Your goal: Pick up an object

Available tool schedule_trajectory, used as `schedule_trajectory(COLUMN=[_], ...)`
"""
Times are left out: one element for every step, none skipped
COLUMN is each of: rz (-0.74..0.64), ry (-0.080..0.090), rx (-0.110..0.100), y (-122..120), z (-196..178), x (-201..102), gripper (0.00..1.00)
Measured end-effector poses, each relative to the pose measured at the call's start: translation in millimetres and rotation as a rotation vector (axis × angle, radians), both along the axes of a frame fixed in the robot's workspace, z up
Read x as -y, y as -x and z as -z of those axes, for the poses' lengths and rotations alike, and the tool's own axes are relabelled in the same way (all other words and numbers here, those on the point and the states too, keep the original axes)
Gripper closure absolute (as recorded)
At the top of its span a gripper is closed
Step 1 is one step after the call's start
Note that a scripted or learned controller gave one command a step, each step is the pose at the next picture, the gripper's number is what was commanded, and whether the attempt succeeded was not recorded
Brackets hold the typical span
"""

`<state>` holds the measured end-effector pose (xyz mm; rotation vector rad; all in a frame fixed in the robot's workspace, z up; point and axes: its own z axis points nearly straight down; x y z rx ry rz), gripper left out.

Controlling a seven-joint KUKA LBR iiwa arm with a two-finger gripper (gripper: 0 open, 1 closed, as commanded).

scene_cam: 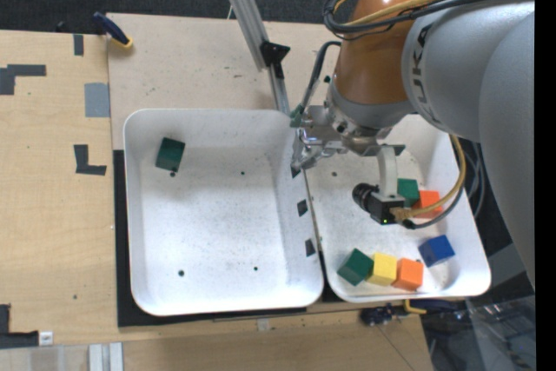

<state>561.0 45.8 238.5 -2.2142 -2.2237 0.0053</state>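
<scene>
Wooden bench [200, 56] w/ two white bins, gripper [306, 154] low at left edge of right bin [469, 274], grip state can't tell, nothing seen held; blocks [382, 268] bunched at near corner, pick not yet done

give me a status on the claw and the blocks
Claw low over the rim between the bins, nothing seen in it. Green block alone in left bin. Other blocks in right bin: green, yellow, orange row, blue.
</scene>
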Motion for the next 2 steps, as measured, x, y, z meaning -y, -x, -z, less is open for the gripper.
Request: schedule_trajectory(rz=[-0.003,0.002], ry=[-0.002,0.0], rx=[0.001,0.002], y=[27.8,26.5], z=[-1.5,-1.5], x=[-54.9,-51.4], gripper=[1.0,0.0])
